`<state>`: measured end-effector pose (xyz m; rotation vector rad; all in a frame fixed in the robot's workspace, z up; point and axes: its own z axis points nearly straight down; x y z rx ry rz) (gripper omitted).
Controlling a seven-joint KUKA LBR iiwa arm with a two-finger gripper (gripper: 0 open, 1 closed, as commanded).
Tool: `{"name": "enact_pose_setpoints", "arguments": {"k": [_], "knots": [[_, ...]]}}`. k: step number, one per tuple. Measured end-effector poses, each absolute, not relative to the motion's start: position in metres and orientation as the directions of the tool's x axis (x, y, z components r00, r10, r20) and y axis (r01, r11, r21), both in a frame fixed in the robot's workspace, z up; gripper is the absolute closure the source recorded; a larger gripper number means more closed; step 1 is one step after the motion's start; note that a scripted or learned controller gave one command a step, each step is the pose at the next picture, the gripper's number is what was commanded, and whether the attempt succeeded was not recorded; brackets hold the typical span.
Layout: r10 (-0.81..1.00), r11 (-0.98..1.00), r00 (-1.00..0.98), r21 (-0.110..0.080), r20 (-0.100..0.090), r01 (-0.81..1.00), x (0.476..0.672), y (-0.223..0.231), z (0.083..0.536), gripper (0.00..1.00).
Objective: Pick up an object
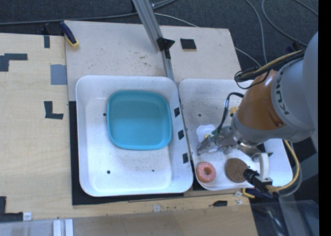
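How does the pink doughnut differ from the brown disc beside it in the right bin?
The pink doughnut is pink with a hole through its middle; the brown disc is dark brown with no hole showing. The doughnut lies nearer the bin's left wall, by the divide between the bins; the disc lies further right, closer to the arm. The disc looks slightly wider. Both are round, lie flat on the right bin floor near its front edge, and sit apart.

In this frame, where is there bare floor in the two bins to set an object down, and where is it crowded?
Left bin: bare strips border the teal plate, widest along the near edge. Right bin: the far-left corner is bare. Its near half is crowded: gripper over a white object, pink doughnut, brown disc.
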<state>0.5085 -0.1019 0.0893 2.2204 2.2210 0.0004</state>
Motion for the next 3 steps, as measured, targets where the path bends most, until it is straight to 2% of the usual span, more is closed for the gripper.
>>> {"name": "enact_pose_setpoints", "arguments": {"k": [1,3], "knots": [[1.000,0.000,0.000,0.003,-0.002,1.000,0.509,-0.103,0.101,1.00],[1.000,0.001,-0.001,0.004,0.000,1.000,0.504,-0.102,0.211,1.00]]}}
